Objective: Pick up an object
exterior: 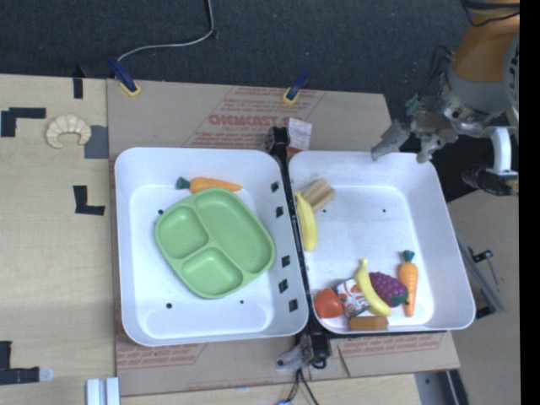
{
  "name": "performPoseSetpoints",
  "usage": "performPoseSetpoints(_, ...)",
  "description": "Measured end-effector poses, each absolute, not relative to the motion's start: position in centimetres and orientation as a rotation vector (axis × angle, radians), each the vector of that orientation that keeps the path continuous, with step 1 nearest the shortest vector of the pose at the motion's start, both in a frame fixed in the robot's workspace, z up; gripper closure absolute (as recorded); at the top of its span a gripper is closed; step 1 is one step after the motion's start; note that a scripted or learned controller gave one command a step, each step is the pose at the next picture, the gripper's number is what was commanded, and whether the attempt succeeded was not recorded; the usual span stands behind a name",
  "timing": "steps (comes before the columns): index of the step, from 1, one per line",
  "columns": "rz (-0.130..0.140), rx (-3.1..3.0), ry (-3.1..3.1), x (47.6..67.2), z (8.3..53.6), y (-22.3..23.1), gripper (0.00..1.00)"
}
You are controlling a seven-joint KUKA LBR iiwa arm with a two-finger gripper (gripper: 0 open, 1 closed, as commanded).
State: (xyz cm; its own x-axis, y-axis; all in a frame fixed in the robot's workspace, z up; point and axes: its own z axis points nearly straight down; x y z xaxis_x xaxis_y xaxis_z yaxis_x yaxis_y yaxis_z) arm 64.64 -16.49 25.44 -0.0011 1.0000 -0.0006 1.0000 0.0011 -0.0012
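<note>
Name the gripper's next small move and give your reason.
Probably swing the gripper inward over the right bin and lower toward the lone banana near the divider. It hangs open above the bin's far right corner with nothing between its fingers, and the pile at the near edge looks crowded.

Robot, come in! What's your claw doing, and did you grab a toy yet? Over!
Gripper open, holding nothing, above far rim of right bin. Toys untouched: banana at left wall, grapes and carrot in near corner. Path clear.
</note>
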Motion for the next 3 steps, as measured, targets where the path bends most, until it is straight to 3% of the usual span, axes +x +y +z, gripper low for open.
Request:
performPoseSetpoints(1,0.006,-2.22,-2.219,61.3,13.3,-22.4,0.0)
performPoseSetpoints(2,0.0,-2.223,-2.223,54.7,23.2,-21.0,0.0)
performPoseSetpoints(3,-0.001,-2.219,-2.222,52.2,9.4,-22.2,0.0)
